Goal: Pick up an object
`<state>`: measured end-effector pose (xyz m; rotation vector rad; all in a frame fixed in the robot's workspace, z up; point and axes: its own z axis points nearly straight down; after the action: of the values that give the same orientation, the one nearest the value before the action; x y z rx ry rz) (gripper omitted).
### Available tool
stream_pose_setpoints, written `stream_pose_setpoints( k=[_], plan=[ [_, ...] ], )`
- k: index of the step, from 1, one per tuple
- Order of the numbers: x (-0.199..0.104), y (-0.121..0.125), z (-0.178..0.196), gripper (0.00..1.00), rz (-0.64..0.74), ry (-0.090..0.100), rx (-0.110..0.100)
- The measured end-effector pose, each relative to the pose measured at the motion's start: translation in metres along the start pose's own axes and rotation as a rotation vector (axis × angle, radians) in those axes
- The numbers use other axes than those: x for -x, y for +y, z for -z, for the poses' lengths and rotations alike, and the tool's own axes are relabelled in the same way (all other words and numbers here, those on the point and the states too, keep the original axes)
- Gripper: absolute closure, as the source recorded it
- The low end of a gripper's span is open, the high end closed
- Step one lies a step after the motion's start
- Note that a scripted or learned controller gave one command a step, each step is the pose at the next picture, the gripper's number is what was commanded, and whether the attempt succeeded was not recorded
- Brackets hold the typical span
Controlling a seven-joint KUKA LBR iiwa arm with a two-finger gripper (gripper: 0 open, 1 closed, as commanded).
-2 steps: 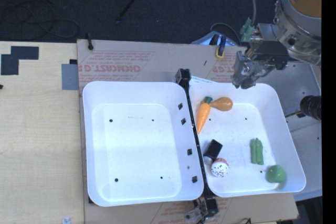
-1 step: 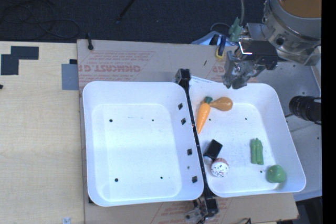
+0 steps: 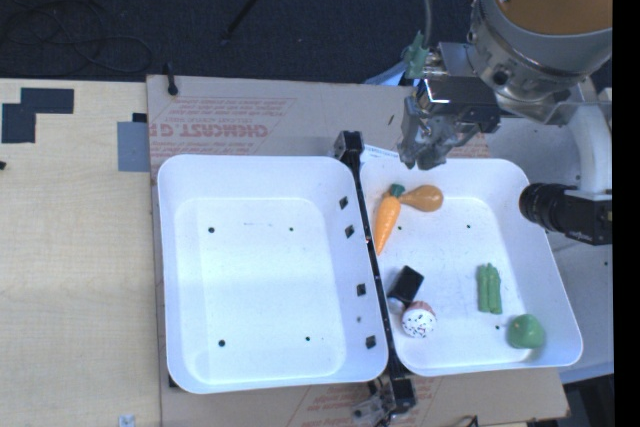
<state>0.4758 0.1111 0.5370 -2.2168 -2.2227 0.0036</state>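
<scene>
Carrot [image 3: 386,220] looks the likeliest pick: it lies in the right bin [image 3: 545,235], near that bin's far left corner, slanting with its green top toward the far wall and its tip toward the divider between the bins. The gripper [image 3: 428,155] hangs over the far rim of this bin, just beyond the carrot and the orange-brown oval piece [image 3: 423,198] that touches the carrot's top end; whether it is spread or pressed together I cannot tell, and nothing shows pinched in it. To do the step well, I judge it should come down over the carrot's thick upper half, closing across the narrow width rather than along the length, and keep clear of the divider and of the oval piece so that neither gets nudged or caught along with it. Farther out in the same bin lie a small black block [image 3: 406,284] with a white speckled ball [image 3: 419,320] just beside it, a green ribbed stick [image 3: 488,288] and a green rounded lump [image 3: 525,331] near the near right corner, all well apart from the carrot. The left bin [image 3: 170,265] sits alongside. Both bins rest on a cardboard sheet [image 3: 230,120] whose red print shows upside down; it is too faint to read with confidence.
</scene>
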Motion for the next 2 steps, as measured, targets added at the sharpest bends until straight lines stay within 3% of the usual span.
stream_pose_setpoints(
  k=[1, 2],
  plan=[
    [-0.050, 0.000, 0.000, 1.00, 0.002, 0.000, 0.000],
    [-0.055, 0.000, -0.094, 1.00, -0.002, -0.004, -0.007]
  ],
)
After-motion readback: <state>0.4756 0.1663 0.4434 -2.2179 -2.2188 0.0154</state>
